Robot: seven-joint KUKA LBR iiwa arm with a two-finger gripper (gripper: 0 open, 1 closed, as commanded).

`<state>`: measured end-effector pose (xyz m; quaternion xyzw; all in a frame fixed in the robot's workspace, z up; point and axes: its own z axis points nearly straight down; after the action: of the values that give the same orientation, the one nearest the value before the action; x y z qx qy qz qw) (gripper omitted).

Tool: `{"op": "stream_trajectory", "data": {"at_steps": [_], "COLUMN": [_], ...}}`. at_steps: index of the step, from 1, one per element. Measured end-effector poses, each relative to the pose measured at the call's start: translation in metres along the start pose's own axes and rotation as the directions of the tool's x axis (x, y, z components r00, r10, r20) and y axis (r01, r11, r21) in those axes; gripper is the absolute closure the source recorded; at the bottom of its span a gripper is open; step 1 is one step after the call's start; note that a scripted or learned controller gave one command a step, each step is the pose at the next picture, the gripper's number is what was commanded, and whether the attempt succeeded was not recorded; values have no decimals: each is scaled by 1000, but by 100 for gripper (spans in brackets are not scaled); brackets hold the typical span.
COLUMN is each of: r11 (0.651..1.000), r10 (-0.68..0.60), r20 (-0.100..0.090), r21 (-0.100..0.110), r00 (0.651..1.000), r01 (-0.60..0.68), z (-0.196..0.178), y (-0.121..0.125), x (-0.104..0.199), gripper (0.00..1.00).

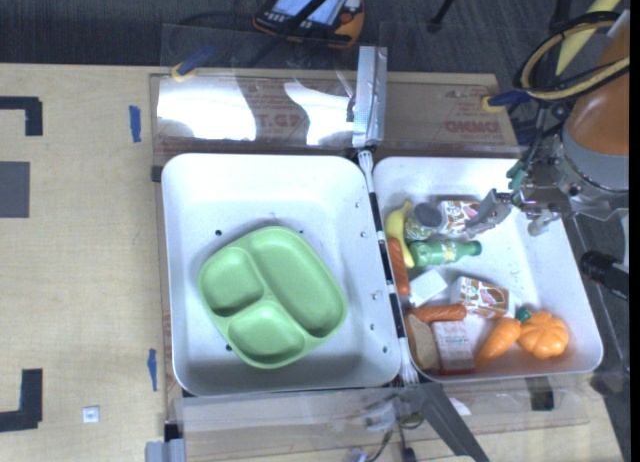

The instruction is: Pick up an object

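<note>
My gripper [495, 205] hangs over the right bin [560, 280]; I cannot tell its opening, and I see nothing held. The green bottle [445, 250] lies just below-left, long axis left-right.

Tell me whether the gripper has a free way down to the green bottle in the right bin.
Probably yes. The gripper hovers just above and right of the green bottle, whose top is uncovered, though a banana and a carrot crowd its left end.

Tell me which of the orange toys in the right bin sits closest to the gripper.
The long carrot lying along the right bin's left wall, beside the banana. The pumpkin and the other carrots sit at the near end, farther from the gripper.
</note>
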<state>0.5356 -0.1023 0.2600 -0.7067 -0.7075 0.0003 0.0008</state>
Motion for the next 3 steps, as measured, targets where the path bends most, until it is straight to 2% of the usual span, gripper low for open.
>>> {"op": "stream_trajectory", "data": {"at_steps": [1, 2, 3], "r11": [999, 1000, 996], "r10": [42, 14, 79], "r20": [1, 4, 7], "r21": [-2, -19, -40], "r00": [999, 1000, 997], "r01": [-42, -14, -78], "z": [87, 134, 152], "y": [64, 85, 106], "x": [0, -16, -32], "gripper": [0, 0, 0]}}
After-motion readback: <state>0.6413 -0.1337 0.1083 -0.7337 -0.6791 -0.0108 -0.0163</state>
